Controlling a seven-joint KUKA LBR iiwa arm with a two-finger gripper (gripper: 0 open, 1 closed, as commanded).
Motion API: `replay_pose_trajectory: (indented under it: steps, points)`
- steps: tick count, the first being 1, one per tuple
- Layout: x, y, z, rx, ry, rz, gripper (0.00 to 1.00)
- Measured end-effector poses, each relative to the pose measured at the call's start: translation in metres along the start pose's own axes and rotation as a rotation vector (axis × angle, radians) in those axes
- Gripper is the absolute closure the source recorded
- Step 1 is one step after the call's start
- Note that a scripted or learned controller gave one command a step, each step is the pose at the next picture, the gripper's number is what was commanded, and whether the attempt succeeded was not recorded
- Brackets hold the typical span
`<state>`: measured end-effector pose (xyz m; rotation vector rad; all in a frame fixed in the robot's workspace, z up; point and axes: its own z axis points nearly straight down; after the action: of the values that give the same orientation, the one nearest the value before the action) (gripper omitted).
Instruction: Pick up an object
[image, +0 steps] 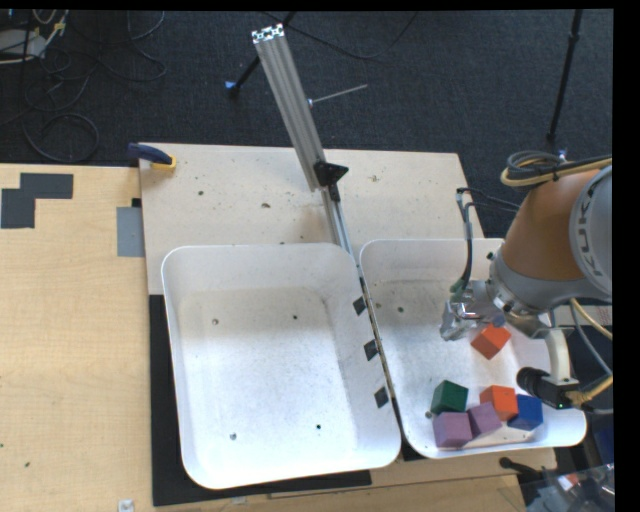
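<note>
- The left bin (270, 370) has a bare, open floor, so there is free passage across all of it.
- The rim (368, 330) shared by the two bins, with small black clips along it, forms a low barrier between them.
- The slanted aluminium bar (297, 110) rises from the back of that rim and blocks the space above the table behind it.
- In the right bin (415, 290), the back and left parts of the floor are open.
- The end effector (462, 322) and the orange block (490, 342) just beside it occupy the middle right.
- The green (450, 396), purple (465, 424), second orange (500, 401) and blue (527, 411) blocks crowd the front right corner, touching or nearly so, with little room between them.
</note>
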<state>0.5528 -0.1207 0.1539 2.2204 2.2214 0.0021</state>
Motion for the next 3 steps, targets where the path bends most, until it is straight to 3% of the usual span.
replay_pose_trajectory:
  steps: [2,3]
  points:
    - [-0.008,-0.004,-0.089,-0.001,-0.001,0.000,1.00]
    - [0.034,-0.003,-0.085,0.005,0.002,-0.003,1.00]
